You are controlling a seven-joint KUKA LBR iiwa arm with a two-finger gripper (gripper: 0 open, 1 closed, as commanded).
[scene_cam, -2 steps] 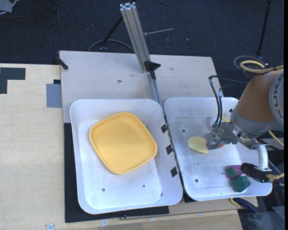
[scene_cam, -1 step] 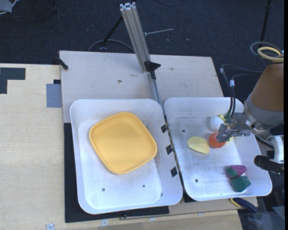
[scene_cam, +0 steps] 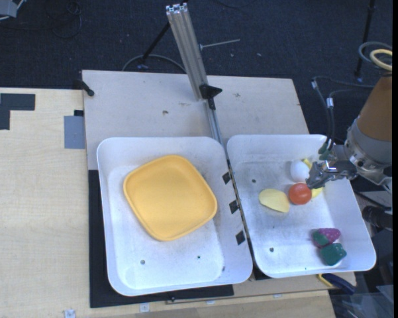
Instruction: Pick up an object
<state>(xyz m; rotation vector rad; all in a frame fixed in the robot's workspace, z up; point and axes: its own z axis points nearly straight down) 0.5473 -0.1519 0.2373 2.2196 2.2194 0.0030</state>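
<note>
The worktop (scene_cam: 146, 105) carries two shallow white bins side by side. The left white bin (scene_cam: 119, 257) holds a yellow, rounded-square plastic plate (scene_cam: 170, 196), lying flat near the bin's centre. The right white bin (scene_cam: 278, 257) holds several small objects: a pale yellow, flat, rounded piece (scene_cam: 274, 200); a red round ball (scene_cam: 300, 194) touching that piece's right side; a white round object (scene_cam: 298, 170) just above the ball; a purple object (scene_cam: 328, 234); and a green object (scene_cam: 332, 253) directly below the purple one (the two touch, near the bin's lower right corner).

The grey arm reaches in from the right. Its end effector (scene_cam: 320, 173) hangs over the right bin's upper right area, just beside the white round object and just above the red ball. Whether the end effector is apart or together cannot be told, and no object is visibly clamped in it.
</note>
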